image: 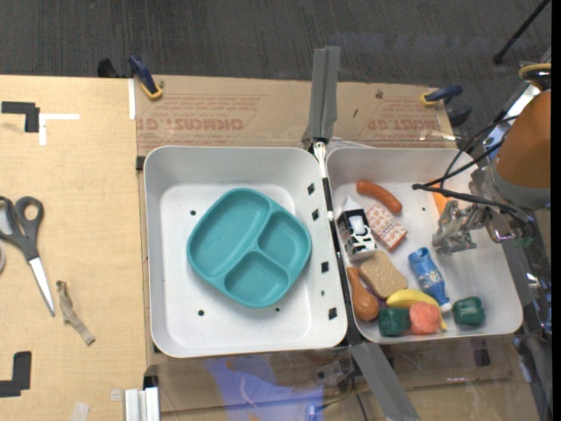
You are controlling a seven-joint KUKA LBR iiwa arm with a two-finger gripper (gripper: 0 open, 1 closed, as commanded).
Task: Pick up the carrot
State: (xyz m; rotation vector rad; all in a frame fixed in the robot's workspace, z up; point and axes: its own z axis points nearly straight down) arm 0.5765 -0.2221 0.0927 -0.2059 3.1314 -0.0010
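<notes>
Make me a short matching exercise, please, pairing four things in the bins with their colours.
Things:
1. divided plate
2. banana
3. bottle
4. sausage

Colours:
A. blue
B. orange-red
C. teal
D. yellow

Pairs: 1-C, 2-D, 3-A, 4-B

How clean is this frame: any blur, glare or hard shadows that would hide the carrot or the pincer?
Camera view: lighting even, shadows soft, no strong glare on the white bins. The carrot at the right bin's left wall is sharp enough to make out. The pincer is small, cluttered by cables and slightly soft. The arm's orange band is blurred.
</notes>
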